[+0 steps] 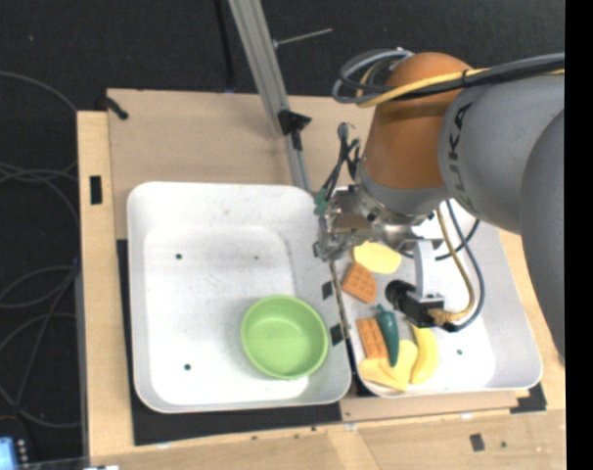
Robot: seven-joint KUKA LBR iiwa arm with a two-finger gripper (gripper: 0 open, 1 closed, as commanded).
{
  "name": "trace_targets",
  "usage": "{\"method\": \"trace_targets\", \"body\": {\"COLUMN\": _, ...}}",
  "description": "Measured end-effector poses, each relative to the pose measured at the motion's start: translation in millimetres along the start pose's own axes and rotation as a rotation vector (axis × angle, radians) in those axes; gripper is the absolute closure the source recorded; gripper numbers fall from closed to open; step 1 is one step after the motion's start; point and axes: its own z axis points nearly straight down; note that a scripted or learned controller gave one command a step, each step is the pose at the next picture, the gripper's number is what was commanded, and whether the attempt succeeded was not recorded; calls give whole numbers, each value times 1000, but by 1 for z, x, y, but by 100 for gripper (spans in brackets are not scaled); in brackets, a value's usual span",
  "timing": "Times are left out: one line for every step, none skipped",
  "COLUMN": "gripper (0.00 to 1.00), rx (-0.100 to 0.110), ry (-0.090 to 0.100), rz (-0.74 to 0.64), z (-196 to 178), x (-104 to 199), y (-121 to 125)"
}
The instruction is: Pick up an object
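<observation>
Food pieces (pixel 389 336) are seen piled in the right bin (pixel 492 360) at lower right of the frame, just below the gripper (pixel 350 228), while a green bowl (pixel 284 335) is seen in the left bin (pixel 179 262).

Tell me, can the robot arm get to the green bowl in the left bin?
Probably yes. The green bowl sits open in the left bin with nothing on top of it or crowding it. The arm hangs over the right bin, just across the shared rim, so a short sideways move looks enough.
</observation>
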Motion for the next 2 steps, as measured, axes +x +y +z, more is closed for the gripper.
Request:
{"method": "trace_targets", "body": {"gripper": 100, "rx": 2, "ry": -2, "rz": 2, "z": 7, "x": 43, "y": -15}}
{"method": "trace_targets", "body": {"gripper": 0, "rx": 1, "ry": -1, "rz": 6, "z": 7, "x": 41, "y": -14}}
